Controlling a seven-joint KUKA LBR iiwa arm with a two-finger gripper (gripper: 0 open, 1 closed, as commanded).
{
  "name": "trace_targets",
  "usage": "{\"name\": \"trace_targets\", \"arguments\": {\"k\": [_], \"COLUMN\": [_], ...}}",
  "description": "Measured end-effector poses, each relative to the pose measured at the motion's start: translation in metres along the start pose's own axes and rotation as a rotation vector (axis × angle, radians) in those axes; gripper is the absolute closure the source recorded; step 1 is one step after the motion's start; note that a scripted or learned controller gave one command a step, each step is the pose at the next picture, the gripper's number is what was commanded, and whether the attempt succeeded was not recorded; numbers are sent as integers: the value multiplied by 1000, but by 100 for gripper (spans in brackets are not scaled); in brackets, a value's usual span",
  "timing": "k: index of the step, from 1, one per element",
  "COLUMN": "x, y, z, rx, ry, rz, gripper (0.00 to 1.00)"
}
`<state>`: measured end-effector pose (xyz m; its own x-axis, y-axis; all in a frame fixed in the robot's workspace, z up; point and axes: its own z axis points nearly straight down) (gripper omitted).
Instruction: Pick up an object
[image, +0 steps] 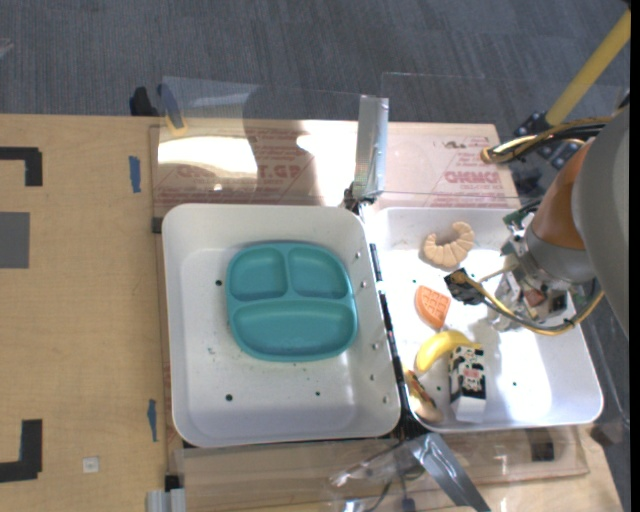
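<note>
Two shallow white bins sit side by side on the bench. The left bin (190, 330) holds a teal plate (291, 300) with three compartments, lying flat near the bin's middle; a few small dark specks dot the white floor around it. The right bin (560, 390) holds several small things. A tan croissant (449, 243) lies near the far edge. Nearer the camera and a little to the left of it rests an orange piece of toy food (433, 305), wedge-shaped with pale stripes. Below that a yellow banana (441, 349) curves beside a small white carton (469, 378) with black cow patches, the two touching or nearly so. Another brownish object (422, 392) is wedged at the bin's near-left corner, too cramped to identify. The grey arm (608, 200) comes in from the right, its orange band visible above the wrist, and its gripper (520, 292) hangs over the right side of this bin amid a tangle of cables; a small dark part (460, 285) juts out toward the orange food. Whether the tool is spread or pressed together cannot be told, and nothing is visibly caught in it. Both bins rest on a pale wooden bench (70, 330) marked with black corner brackets and bits of blue tape. Clear plastic panels (260, 160) with red lettering stand behind the bins, and grey carpet (300, 40) lies beyond. A yellow rod (595, 60) slants across the upper right corner.
</note>
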<state>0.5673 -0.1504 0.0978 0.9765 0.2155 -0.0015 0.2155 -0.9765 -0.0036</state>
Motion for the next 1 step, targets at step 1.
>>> {"name": "trace_targets", "arguments": {"k": [1], "x": [66], "y": [-62], "z": [-92], "rx": [-1], "ry": [11], "rz": [-8], "gripper": [100]}}
